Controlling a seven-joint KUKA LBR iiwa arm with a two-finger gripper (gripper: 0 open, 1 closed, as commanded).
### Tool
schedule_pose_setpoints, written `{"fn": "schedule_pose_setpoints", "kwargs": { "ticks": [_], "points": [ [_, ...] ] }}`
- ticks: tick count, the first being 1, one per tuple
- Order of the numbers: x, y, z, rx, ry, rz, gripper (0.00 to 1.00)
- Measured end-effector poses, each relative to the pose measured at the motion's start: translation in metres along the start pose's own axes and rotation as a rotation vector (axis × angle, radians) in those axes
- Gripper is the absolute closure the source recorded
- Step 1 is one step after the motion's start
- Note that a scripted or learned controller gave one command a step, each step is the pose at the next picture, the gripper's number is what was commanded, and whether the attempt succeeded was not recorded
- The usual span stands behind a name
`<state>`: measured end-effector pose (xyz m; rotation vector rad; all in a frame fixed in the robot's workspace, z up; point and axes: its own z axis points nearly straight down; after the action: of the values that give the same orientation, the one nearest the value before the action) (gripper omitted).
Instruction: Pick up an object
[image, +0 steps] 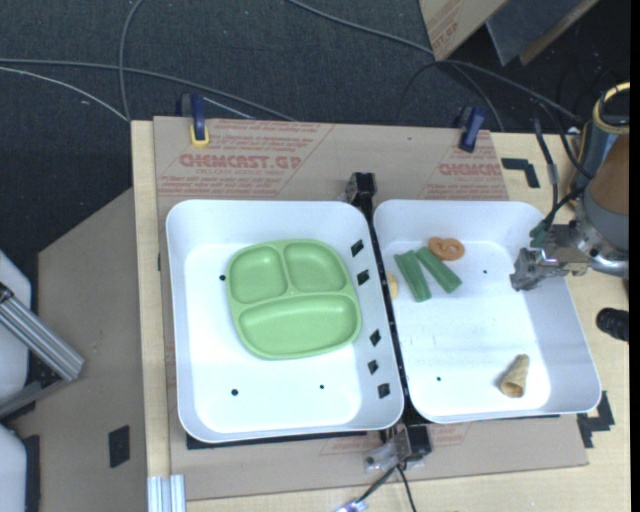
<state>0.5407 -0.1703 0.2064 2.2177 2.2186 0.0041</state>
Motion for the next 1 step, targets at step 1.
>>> {"fn": "schedule_pose_setpoints", "kwargs": {
  "ticks": [1],
  "points": [
    [0.008, -0.0045, -0.0539, -0.002, 0.0, -0.002, 1.0]
  ]
}}
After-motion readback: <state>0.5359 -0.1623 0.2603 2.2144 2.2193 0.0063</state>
